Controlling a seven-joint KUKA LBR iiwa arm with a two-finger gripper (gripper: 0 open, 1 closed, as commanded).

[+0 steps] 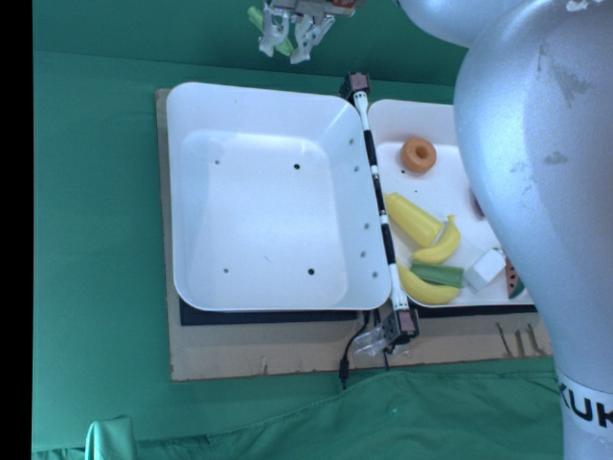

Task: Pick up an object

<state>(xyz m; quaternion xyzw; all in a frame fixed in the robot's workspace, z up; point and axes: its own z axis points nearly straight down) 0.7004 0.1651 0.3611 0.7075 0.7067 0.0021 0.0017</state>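
Green cloth (96,257) drapes the bench and the backdrop, with a brown board (268,357) laid on it under two shallow white bins. At nine o'clock of centre sits the left bin (192,113), its floor bare apart from a few small dark dots. High at twelve o'clock the gripper (290,41) hangs over the cloth beyond the left bin's far rim, its pale fingers clenched on a green object (257,16), of which little more than a short end shows at their left side; what kind of object it is cannot be made out. A black-and-white striped bar (375,175) runs between the bins, ending in a small clamp and cable at six o'clock. At three o'clock the right bin (388,123) holds an orange ring (419,154) near its far end, then a yellow corn cob (414,219), a banana (441,246), a green pod-like piece (438,274) lying across a second banana (426,290), a white block (485,268), and a red watermelon slice (512,278) partly cut off. Much of that bin is hidden behind the grey arm (527,161), which fills the right side; a dark reddish item (475,202) peeks from its edge, too hidden to name.
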